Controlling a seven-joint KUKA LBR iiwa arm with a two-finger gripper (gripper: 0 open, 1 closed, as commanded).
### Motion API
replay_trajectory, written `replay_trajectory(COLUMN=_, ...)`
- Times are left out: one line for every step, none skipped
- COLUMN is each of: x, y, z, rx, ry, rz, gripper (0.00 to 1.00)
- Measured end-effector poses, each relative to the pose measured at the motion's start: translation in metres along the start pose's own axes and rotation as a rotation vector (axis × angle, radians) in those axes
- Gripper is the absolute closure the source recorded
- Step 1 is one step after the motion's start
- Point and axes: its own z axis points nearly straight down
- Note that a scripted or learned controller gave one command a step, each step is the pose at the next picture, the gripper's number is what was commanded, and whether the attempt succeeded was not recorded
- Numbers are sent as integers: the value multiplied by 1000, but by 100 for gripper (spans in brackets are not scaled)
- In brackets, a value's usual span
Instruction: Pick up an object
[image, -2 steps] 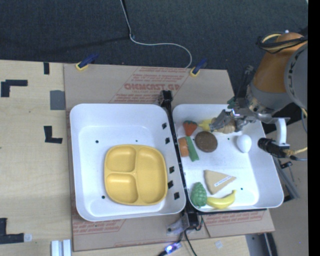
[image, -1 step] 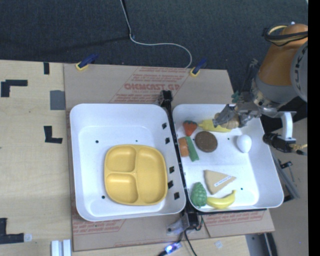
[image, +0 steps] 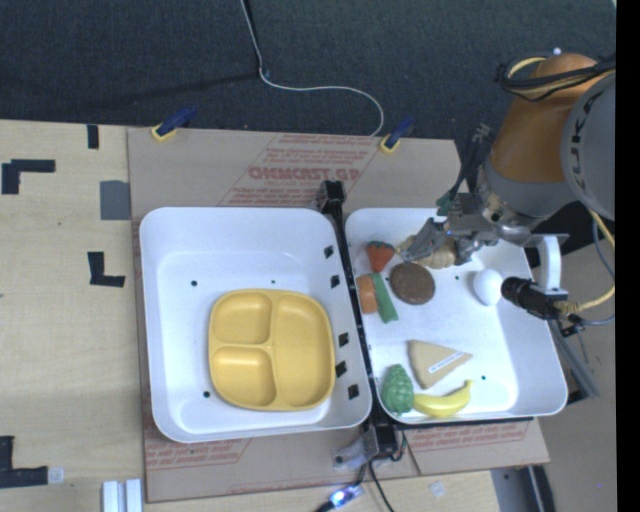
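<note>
My gripper (image: 432, 242) hangs low over the back part of the right bin (image: 530, 395), on the grey arm with its orange band. A small tan object (image: 443, 259) sits right beneath it, partly hidden. Just in front lies a brown round disc (image: 411, 283), and a carrot (image: 378, 255) lies to the gripper's left. An orange and green piece (image: 375, 297) rests by the bin's left wall. A white egg (image: 486, 287) lies to the right. Near the front are a tan wedge (image: 437, 362), a green fruit (image: 397, 388) and a banana (image: 443, 400).
The left bin (image: 170, 260) holds a yellow divided plate (image: 271, 349). A black divider strip (image: 345, 290) runs between the bins. A white cable (image: 300, 85) lies on the dark surface behind the bench.
</note>
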Motion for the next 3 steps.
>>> replay_trajectory(x=46, y=-24, z=-5, rx=2, ry=0, rz=0, gripper=100)
replay_trajectory(x=98, y=-51, z=14, rx=4, ry=-1, rz=0, gripper=100)
replay_trajectory(x=126, y=-53, z=4, rx=0, ry=-1, rz=1, gripper=100)
